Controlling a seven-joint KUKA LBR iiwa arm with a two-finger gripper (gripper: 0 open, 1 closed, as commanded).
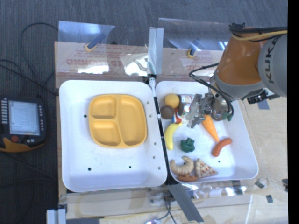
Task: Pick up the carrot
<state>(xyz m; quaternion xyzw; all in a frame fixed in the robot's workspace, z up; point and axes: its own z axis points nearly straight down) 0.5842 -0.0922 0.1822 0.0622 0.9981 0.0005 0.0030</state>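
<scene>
Right white bin (243, 162) holds the carrot (210, 128) beside jaws (198, 118) whose spread I cannot tell.

Two white bins (70, 125), one yellow plate (117, 120), one carrot (211, 129), one banana (170, 135), one sausage (221, 146), one broccoli (188, 144).

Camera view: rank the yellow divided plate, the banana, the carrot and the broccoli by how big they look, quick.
1. yellow divided plate, by far the largest.
2 and 3. banana and carrot: similar length, and the gripper overlaps the carrot's top end, so I won't rank them.
4. broccoli, smallest.
</scene>
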